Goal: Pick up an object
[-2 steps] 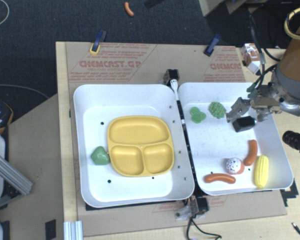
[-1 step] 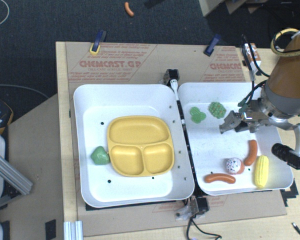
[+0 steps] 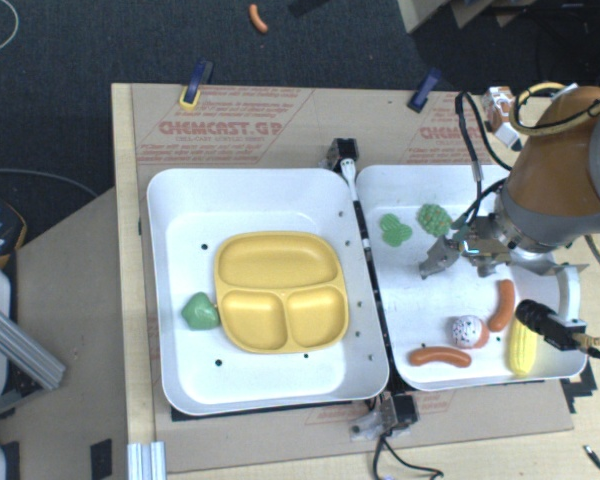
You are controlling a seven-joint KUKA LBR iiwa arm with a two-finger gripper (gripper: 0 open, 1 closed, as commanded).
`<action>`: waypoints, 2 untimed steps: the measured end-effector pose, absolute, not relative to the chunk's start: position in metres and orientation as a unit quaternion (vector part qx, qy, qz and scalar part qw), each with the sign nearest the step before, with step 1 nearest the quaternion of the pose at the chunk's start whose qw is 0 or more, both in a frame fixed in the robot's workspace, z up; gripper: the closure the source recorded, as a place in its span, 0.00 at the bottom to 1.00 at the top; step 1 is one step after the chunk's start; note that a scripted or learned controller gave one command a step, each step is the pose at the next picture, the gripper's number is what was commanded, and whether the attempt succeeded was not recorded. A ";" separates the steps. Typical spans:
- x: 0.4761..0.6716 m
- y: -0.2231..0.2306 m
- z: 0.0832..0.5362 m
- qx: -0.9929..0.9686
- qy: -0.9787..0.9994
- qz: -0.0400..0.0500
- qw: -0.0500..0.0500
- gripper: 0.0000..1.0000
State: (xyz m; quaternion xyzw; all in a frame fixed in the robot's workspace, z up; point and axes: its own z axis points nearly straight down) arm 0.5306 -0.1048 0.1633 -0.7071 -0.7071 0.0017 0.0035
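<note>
Nothing is lifted yet: the pincer (image 3: 442, 259) hangs low in the right white plastic bin (image 3: 400, 318), its fingers apart and gripping nothing, just beside the bumpy green toy vegetable (image 3: 436, 218), so the whole grasp remains ahead.

Left bin (image 3: 170, 268), frame centre-left: yellow divided tray (image 3: 280, 290) in the middle, a green lump (image 3: 200, 312) touching its lower-left edge. Right bin (image 3: 400, 338): gripper (image 3: 442, 258) low over the upper half, nothing seen between its fingers. Two green pieces just left and above it (image 3: 395, 231), (image 3: 435, 218). Lower right: orange sausage (image 3: 501, 305), white speckled ball (image 3: 467, 331), red sausage (image 3: 440, 357), yellow corn (image 3: 522, 349).
</note>
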 end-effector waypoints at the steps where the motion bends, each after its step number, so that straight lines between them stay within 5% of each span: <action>1: 0.532 -0.108 0.101 -0.707 -0.707 0.002 0.004 0.00; 2: 0.531 -0.108 0.083 -0.707 -0.707 0.001 0.003 0.00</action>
